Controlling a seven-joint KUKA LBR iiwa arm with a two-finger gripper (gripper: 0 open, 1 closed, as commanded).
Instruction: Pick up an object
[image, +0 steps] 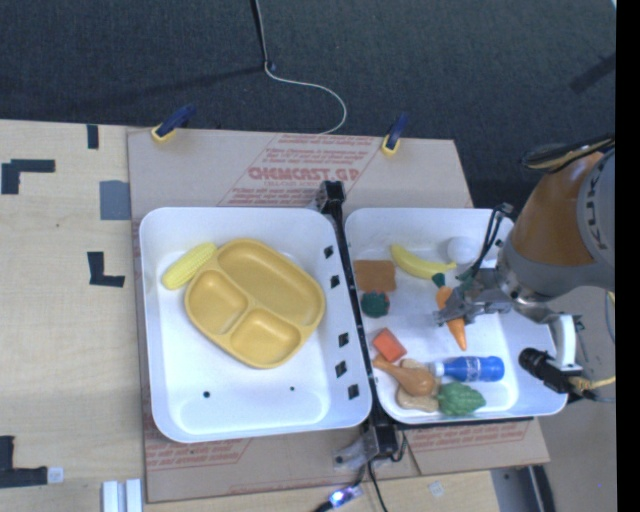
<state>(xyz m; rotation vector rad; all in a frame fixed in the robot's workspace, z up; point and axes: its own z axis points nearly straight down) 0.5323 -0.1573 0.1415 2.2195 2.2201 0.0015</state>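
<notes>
The wooden tabletop (60, 330) carries two shallow white plastic bins; the left bin (170, 400) holds a yellow compartment tray (255, 300), kept apart from the toy food in the right bin (420, 225). There, the dark two-finger gripper (458, 310) seems narrowly parted over a small orange carrot (457, 333), perhaps touching; grip unclear.

Two bins are sitting side by side on the desk (60, 330). The left bin (170, 400) is holding a tray (255, 300) with corn (188, 265) beside it; the right bin (420, 225) is holding a banana (415, 263), carrot (457, 333), bottle (472, 369) and block (375, 275).
</notes>
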